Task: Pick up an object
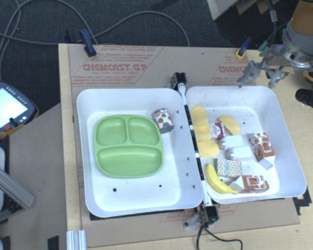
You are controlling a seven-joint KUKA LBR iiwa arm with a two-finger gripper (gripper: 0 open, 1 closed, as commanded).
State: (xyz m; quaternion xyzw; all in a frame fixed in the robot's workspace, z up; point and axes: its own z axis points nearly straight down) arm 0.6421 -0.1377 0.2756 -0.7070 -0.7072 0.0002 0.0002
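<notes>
The hand (262, 75) hangs wide open, holding nothing, at one o'clock above the right bin (287, 139). The crowded food could make it slip.

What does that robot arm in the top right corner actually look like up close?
The arm has an orange band above a rounded grey metal wrist. Below it sits the gripper, a small grey metal unit with two thin, dull silver fingers pointing down. Dark cables run alongside the arm. No markings can be made out on it.
</notes>
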